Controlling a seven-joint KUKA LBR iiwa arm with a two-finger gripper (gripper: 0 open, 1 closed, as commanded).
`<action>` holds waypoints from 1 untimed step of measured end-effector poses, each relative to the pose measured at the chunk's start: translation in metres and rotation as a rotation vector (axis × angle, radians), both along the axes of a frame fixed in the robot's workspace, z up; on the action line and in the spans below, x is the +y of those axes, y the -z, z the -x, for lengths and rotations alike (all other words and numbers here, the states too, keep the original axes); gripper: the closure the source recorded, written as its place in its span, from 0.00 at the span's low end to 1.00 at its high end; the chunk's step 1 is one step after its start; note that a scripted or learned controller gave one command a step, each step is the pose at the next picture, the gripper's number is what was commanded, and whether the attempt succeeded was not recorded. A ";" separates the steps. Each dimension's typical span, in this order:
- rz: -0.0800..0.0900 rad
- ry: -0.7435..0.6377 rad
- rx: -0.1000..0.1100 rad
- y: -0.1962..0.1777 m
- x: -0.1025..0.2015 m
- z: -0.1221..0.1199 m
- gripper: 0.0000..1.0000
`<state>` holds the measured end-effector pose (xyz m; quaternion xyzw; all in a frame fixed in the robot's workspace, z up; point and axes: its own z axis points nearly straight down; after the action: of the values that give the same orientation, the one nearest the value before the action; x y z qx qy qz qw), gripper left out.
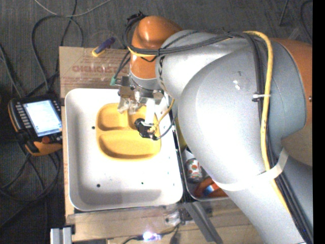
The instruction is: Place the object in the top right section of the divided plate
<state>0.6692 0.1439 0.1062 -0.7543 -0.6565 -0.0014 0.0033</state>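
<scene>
Grey arm (pixel 228 111) — orange band, yellow cable (pixel 267 85)

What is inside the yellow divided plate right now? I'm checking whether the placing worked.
The yellow divided plate shows bare sections at left and bottom. The gripper hangs over its top right section, covering whatever may lie there.

Counted two white bins (pixel 76 187) side by side, one yellow divided plate (pixel 122 149) in the left bin, one grey arm (pixel 228 111), one handheld screen unit (pixel 38 118) at left, a few small items (pixel 195 172) in the right bin, number unclear
</scene>
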 end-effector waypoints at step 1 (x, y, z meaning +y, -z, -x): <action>0.010 -0.067 0.001 -0.033 -0.006 0.030 1.00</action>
<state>0.6395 0.1383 0.1391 -0.7318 -0.6816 0.0023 -0.0001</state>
